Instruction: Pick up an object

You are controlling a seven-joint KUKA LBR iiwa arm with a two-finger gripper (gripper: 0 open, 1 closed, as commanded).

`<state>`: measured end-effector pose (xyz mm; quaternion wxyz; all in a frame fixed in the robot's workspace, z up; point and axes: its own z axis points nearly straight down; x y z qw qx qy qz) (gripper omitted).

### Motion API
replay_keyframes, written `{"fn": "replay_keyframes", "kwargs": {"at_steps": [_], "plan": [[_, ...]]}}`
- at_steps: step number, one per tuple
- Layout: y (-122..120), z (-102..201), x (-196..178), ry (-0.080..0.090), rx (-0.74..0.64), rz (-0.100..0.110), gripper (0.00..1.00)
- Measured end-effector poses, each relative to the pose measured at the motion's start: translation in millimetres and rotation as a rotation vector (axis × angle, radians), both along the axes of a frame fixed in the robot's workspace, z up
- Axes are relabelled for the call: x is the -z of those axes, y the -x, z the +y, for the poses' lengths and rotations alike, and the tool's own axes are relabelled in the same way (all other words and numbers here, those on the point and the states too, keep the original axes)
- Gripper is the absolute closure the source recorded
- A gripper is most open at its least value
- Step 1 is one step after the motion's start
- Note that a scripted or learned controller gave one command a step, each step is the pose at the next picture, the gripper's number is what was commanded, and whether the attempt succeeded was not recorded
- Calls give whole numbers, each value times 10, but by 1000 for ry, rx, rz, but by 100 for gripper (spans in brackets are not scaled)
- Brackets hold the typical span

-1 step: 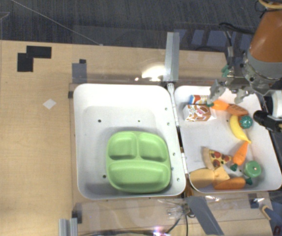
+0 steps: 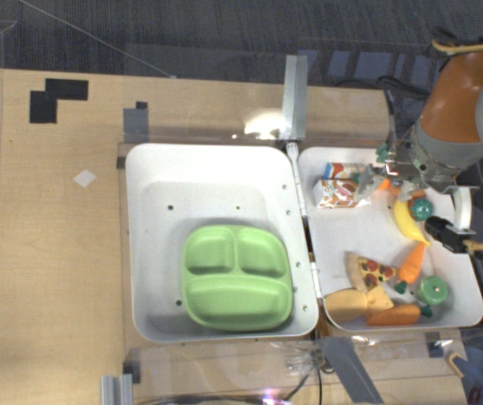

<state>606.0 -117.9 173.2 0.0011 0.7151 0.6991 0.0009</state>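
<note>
The arm [image 2: 464,99] is reaching in from the right and hanging over the far right part of the right bin [image 2: 477,306], with the gripper [image 2: 395,169] sitting low near that bin's far wall. Whether its fingers are open or shut cannot be told, since the wrist is covering them, and nothing is showing between them. A banana [image 2: 406,218] is lying just below the gripper, toward the near side, with a small teal piece [image 2: 421,208] resting against it. A white carton [image 2: 340,189] with red print is lying just left of the gripper, near the divider. Further toward the near wall, a carrot [image 2: 412,262], a pizza slice [image 2: 371,271], a tan wedge [image 2: 352,300], an orange sausage [image 2: 394,315] and a green disc [image 2: 432,290] are crowding together, leaving little bare floor. The left bin [image 2: 152,192] is holding a green tray [image 2: 237,277] in its near half, with its far half lying open. The bins are touching along the middle edge.
</note>
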Motion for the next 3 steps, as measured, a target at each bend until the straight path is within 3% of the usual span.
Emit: {"fn": "replay_keyframes", "kwargs": {"at_steps": [1, 2, 3], "plan": [[274, -674, 788, 1, 33, -4, 0], [257, -666, 675, 0, 30, -7, 100], [1008, 98, -381, 0, -108, -3, 100]]}}
